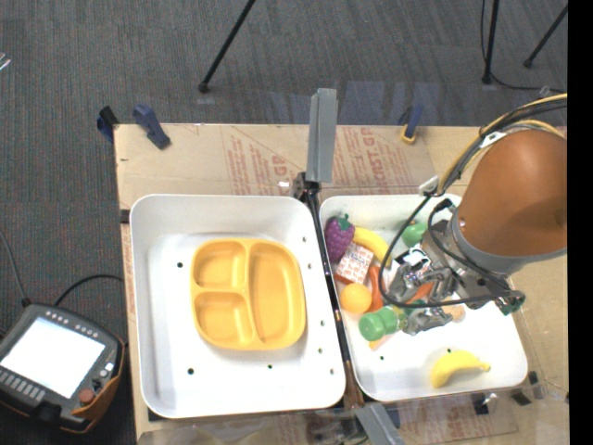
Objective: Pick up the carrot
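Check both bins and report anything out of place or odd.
Nothing looks spilled or broken. The yellow divided plate sits flat in the left bin. The toy food is crowded together on the left side of the right bin, under the claw, while one banana lies apart near the front.

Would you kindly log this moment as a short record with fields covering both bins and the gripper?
left bin: holds a yellow three-compartment plastic tray
right bin: toy food clustered at its left side
task item: orange toy carrot, partly hidden among the pile
apart from pile: yellow toy banana, near front edge
gripper: low over the pile, right of the carrot
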You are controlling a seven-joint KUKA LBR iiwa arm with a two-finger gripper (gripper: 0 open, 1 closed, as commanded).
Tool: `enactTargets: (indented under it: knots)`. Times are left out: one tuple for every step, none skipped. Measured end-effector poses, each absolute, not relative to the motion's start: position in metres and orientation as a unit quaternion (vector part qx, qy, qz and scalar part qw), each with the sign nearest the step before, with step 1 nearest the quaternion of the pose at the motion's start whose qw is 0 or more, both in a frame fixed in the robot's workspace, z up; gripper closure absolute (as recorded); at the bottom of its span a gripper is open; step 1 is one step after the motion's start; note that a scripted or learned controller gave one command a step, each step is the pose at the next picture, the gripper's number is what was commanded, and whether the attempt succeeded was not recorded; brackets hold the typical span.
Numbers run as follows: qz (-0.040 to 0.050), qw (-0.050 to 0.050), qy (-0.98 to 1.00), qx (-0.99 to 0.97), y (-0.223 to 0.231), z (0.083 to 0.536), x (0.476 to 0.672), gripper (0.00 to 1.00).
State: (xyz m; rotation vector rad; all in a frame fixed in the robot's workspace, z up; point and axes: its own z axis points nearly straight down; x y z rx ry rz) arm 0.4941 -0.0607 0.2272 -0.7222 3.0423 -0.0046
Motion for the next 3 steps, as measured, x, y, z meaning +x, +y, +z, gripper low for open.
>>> enactTargets:
  knots:
    - [0.0014, -0.001, 0.991, -0.133, 0.0, 0.185, 0.536, 1.0]
    - [0.0009, 0.002, 0.951, -0.31, 0.026, 0.204, 0.555, 1.0]
    - [0.0012, 0.002, 0.845, -0.534, 0.012, 0.241, 0.567, 1.0]
